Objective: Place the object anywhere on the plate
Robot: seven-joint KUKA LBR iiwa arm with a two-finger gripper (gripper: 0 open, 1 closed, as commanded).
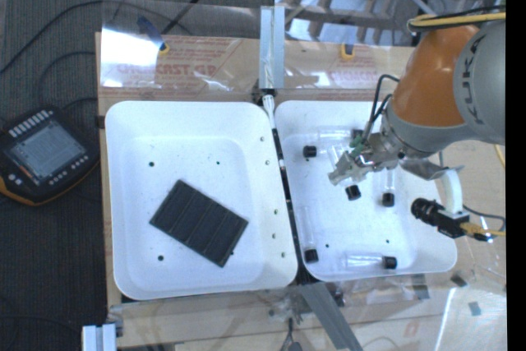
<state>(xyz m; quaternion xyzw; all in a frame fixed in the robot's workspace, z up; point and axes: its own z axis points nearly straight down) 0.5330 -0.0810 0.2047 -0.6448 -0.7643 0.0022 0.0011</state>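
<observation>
A dark grey ridged rectangular plate lies flat and turned at a slant in the left bin. Several small clear pieces with black caps are scattered in the right bin; one cap lies just below my gripper, another sits to its left, and a third to its lower right. The gripper hangs low over the middle of the right bin, pointing left. Nothing shows clearly held in it.
Two more black-capped clear pieces rest near the right bin's front wall. A raised divider separates the bins. A teach pendant lies off the bench at left. A black cylinder juts from the arm's wrist.
</observation>
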